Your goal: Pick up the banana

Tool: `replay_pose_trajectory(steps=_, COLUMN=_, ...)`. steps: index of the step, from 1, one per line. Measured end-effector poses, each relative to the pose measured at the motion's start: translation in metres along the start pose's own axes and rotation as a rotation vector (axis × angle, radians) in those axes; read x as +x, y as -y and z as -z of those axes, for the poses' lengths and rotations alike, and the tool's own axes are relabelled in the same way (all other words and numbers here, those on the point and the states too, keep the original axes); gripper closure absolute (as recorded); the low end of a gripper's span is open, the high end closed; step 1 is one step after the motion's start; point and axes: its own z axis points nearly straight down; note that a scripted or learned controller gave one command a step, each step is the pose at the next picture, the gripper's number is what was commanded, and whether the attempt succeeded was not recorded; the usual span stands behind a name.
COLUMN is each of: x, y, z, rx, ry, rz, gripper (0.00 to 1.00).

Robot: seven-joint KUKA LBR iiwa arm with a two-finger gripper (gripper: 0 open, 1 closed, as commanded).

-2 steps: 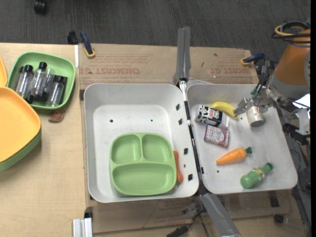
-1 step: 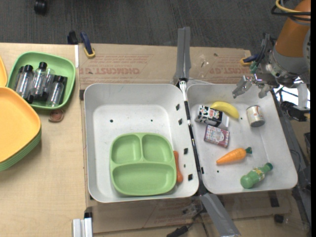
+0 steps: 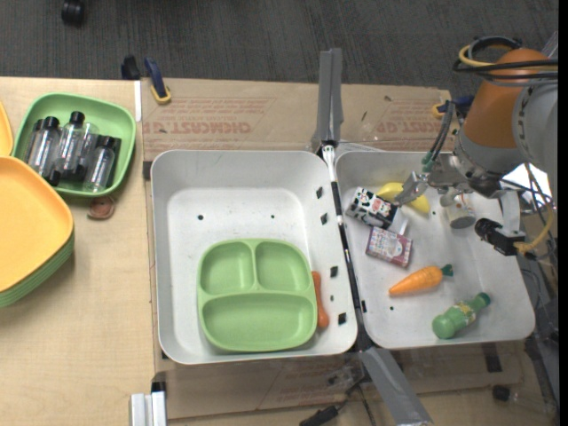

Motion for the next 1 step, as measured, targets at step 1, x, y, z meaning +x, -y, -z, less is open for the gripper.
replay_pose_trajectory(steps=1, x=-0.0015, y=-0.0253, z=-0.0116, rx=0.001, ry=0.0, rz=0.191, gripper=0.0)
